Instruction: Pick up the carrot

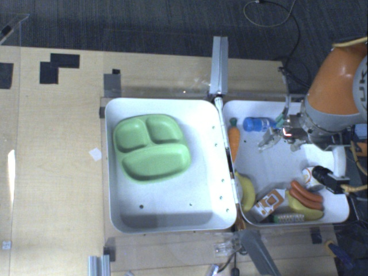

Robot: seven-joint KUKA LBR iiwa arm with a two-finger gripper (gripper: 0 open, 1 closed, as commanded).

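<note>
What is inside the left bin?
The left bin holds a green divided plate, with nothing on it. Whatever lies beneath the plate is covered.

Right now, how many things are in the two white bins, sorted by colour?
Green: 1, the divided plate in the left bin.
Orange: 1, the carrot.
Blue: 1, the bottle.
Yellow: 2, a banana and another yellow fruit.
Red: 1, the sausages.
Orange-and-white: 1, the small packet.
Total: 7 that I can make out; the bottom right corner is cluttered.
</note>
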